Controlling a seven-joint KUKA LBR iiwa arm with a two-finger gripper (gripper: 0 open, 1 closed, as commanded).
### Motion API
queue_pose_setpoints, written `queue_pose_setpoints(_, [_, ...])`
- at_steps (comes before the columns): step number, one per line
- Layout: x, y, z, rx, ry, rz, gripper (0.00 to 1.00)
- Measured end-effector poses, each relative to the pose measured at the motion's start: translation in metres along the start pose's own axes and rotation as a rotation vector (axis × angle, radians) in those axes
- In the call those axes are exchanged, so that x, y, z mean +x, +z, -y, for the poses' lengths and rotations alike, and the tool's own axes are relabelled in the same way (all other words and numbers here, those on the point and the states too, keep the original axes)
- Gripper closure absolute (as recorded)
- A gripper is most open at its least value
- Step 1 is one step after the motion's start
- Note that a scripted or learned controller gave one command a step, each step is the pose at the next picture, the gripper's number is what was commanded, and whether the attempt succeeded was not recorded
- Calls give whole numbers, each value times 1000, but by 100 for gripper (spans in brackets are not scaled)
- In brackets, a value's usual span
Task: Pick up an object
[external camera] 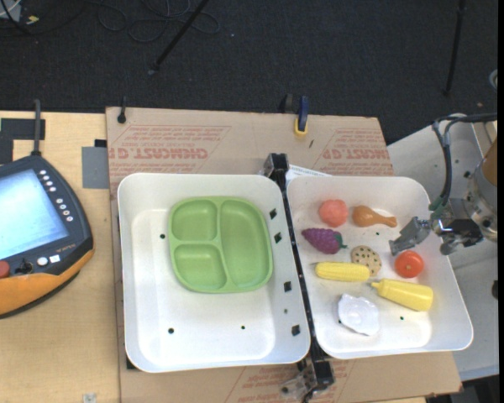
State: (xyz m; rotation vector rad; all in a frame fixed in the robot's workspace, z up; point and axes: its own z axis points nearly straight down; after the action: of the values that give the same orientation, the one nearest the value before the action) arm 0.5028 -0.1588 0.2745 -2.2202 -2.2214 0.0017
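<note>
Two shallow white bins sit side by side on a cardboard sheet (235, 145): the left bin (143, 267) holds a green divided plate (219, 244) with three compartments, and the right bin (449, 309) holds the toy food. Along the far side of the right bin lie a pink-red round fruit (333, 212) and, just beside it, a tan drumstick (375, 217). Nearer the middle are a purple bunch of grapes (322, 240), a speckled cookie (364, 258) and a yellow corn cob (343, 270), the cookie touching the cob. A yellow squash-like piece (402, 293) lies toward the bin's near right, a white crumpled lump (358, 314) sits close to the near wall, and a red tomato (409, 264) rests just above the yellow piece. The gripper (413, 233) reaches in over the right rim, its dark fingers hovering just above and left of the tomato, with nothing visibly between them; how wide they are parted cannot be made out. An orange-edged teach pendant (29, 233) lies on the bench at far left.
</note>
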Motion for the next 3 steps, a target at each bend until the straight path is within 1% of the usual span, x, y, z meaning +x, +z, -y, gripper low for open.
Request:
queue_pose_setpoints(1, [-6, 52, 7, 7, 0, -3, 0])
queue_pose_setpoints(3, [6, 178, 17, 8, -2, -5, 0])
